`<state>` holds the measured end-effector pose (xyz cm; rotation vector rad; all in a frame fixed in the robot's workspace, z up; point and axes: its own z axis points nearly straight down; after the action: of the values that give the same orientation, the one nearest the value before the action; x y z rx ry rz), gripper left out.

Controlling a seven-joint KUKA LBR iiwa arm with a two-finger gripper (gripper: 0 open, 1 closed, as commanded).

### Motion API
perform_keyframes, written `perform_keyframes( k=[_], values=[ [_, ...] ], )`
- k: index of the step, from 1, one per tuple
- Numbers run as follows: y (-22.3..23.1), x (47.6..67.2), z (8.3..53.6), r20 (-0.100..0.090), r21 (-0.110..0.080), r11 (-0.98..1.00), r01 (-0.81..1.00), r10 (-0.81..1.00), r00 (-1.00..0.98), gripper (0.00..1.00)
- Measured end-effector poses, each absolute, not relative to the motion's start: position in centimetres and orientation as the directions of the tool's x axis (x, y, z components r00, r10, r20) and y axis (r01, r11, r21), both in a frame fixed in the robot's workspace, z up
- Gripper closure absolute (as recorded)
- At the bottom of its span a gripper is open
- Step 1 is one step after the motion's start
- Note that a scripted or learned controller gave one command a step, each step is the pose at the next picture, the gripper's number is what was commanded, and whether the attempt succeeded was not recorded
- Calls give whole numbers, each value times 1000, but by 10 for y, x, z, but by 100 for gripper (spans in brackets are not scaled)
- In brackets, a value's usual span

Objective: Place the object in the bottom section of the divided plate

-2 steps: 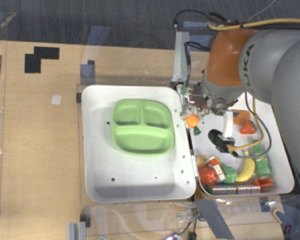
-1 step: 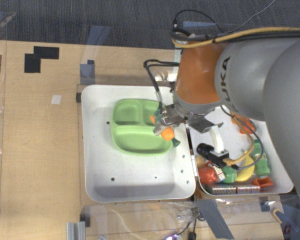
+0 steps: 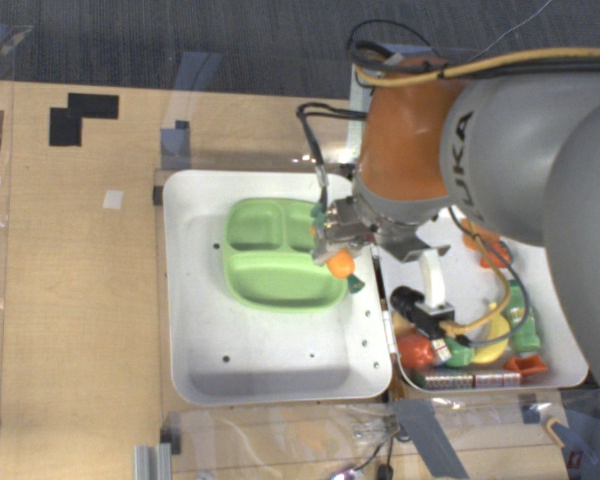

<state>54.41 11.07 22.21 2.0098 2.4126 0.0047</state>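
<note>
Arm [image 3: 480, 138] reaches in from right, wrist over the seam btwn bins. Gripper [image 3: 336, 248] sits at right edge of green divided plate [image 3: 275, 253] in left bin [image 3: 195, 298]. Small orange object [image 3: 339, 263] w/ green tip appears pinched btwn fingers, jaws closed on it, at plate's right rim by large bottom section. Right bin [image 3: 570, 363] holds assorted toy items: red, yellow, green pieces, near its lower end.

green divided plate [image 3: 275, 258], orange object [image 3: 339, 263] at rim
</note>
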Motion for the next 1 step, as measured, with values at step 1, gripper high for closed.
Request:
perform_keyframes(
  k=[1],
  values=[
    [120, 568, 156, 0, 2, 717, 697, 697, -717, 100]
  ],
)
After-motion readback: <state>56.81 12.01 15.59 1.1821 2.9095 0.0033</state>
